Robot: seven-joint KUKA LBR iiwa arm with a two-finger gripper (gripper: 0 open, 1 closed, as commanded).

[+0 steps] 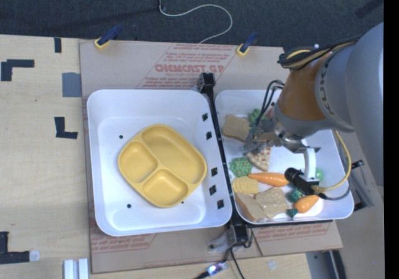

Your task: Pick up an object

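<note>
The right bin (330, 212) holds a pile of toy food. A tan bread slice (235, 127) lies at its far left, with a speckled cracker piece (260, 159) and a green bumpy piece (239, 166) below it. Nearer the front are a yellow corn cob (245, 185), an orange carrot (268, 179), a toast slice (272, 201) and a second small carrot (306, 203). My gripper (256, 139) is low in this bin, between the bread slice and the cracker piece, under the orange-banded wrist (299, 94).
The left bin (103, 209) holds a yellow divided plate (162, 164). A black divider (215, 141) runs between the two bins. The arm's grey bulk covers the right bin's back right. A thin cable (199, 10) lies beyond the bins.
</note>
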